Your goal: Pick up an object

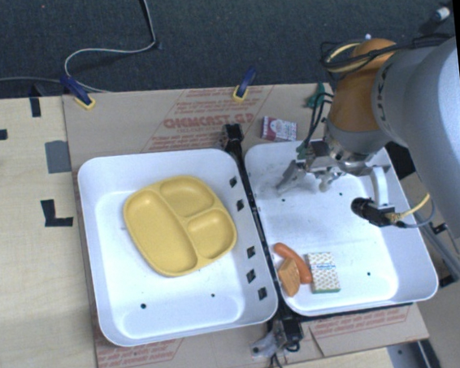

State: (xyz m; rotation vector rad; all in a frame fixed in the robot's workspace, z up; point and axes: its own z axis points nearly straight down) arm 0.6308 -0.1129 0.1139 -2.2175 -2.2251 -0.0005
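Left white bin (113, 314): holds a yellow three-compartment plastic plate (179, 223), lying flat.
Right white bin (403, 271): near its front edge lie orange carrot-shaped toy pieces (290, 267), beside a small white patterned sponge block (323, 272).
Two-finger gripper (307, 175): over the right bin's back, fingers spread apart, nothing between them.

The gripper (304, 173) hovers in the right bin (403, 271), apart from the sponge (323, 272).

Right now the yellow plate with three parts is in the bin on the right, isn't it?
Not quite. The camera view shows the yellow plate with three parts in the left bin. The right bin has the small orange things and a little packet.
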